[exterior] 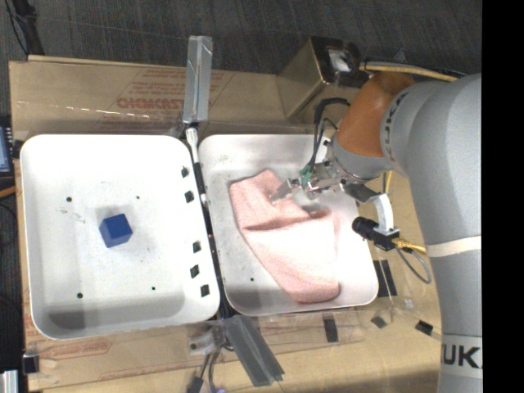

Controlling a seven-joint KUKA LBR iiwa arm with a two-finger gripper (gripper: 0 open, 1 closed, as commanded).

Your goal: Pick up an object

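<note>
Right bin (246, 150): pink cloth (286, 236) under tool (301, 188); touching.

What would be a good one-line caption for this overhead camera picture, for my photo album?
A grey robot arm lowers its end effector onto a pink cloth in the right bin; a blue cube sits in the left bin.

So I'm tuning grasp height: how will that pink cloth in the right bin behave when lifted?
The pink cloth lies flat with soft folds, so it probably droops and trails from a pinch. It looks light. Spread across the right bin, it may drag rather than lift clear.
</note>
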